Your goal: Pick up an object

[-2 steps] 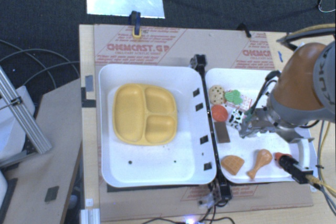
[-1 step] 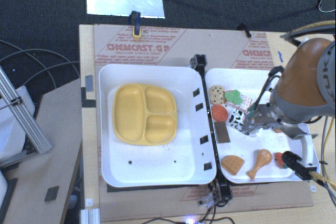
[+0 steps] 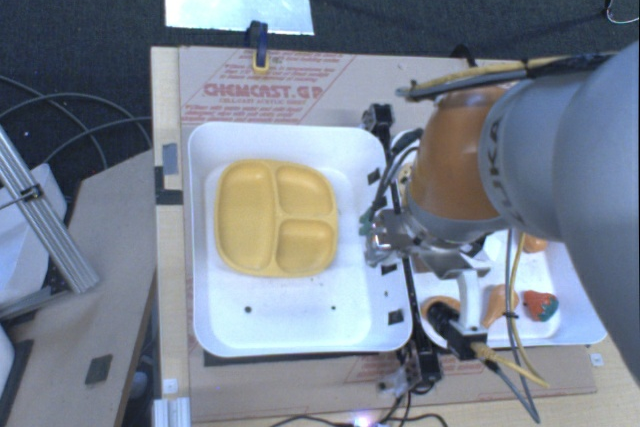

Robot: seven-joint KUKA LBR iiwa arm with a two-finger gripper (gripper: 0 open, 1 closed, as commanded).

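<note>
You would have seen the arm (image 3: 560, 145) reaching in from the right, its grey body and orange band covering most of the right bin (image 3: 578, 320). The hand (image 3: 388, 245) hung under the wrist at the seam between the two bins, over the right bin's left edge. From this slant you could not tell whether it was apart or together, and nothing showed in its grip.

The things you could pick lay in the right bin, in the strip left visible below the arm. A red toy (image 3: 541, 304) with a green end sat near the bin's front right. An orange piece (image 3: 496, 303) lay just beside it to the left, and a smaller orange-tan piece (image 3: 444, 305) lay further left, near the dark cables trailing down from the wrist. All three sat on the bin floor, apart from the hand.

In the left bin (image 3: 300, 143) you had a yellow divided plate (image 3: 275, 217) lying flat, toward the far side. Both bins sat on a cardboard sheet (image 3: 265, 80) with red lettering on the table, and a blue and yellow clamp (image 3: 259, 47) gripped its far edge
</note>
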